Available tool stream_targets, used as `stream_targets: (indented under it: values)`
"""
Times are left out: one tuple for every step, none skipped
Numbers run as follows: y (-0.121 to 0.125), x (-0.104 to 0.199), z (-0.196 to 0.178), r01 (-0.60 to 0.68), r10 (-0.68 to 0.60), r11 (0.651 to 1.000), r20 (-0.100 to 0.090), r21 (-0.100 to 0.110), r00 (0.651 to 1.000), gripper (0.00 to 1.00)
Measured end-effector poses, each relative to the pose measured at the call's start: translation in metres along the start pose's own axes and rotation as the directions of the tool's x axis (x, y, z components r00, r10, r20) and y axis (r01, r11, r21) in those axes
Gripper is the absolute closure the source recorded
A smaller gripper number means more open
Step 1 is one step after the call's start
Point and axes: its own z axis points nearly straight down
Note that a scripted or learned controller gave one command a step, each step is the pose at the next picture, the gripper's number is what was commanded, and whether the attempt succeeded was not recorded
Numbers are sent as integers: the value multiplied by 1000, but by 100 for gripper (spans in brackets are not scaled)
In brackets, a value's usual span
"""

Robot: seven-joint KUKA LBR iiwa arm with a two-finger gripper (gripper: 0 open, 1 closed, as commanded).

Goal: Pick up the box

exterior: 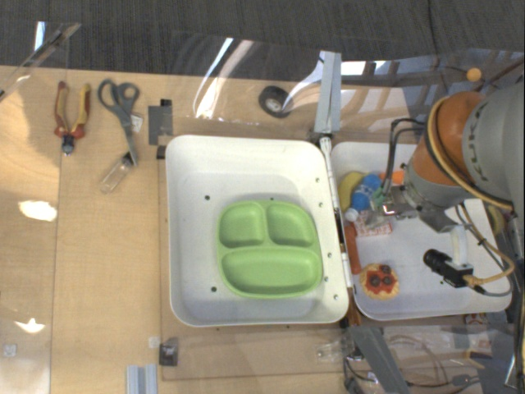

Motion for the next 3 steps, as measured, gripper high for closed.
stream_targets:
  values:
    - [3, 1, -11, 8, -8, 1000, 2, -6, 1000, 100]
    - [3, 1, -11, 8, -8, 1000, 2, -6, 1000, 0]
    - [18, -3, 20, 15, -15, 1000, -2, 6, 1000, 0]
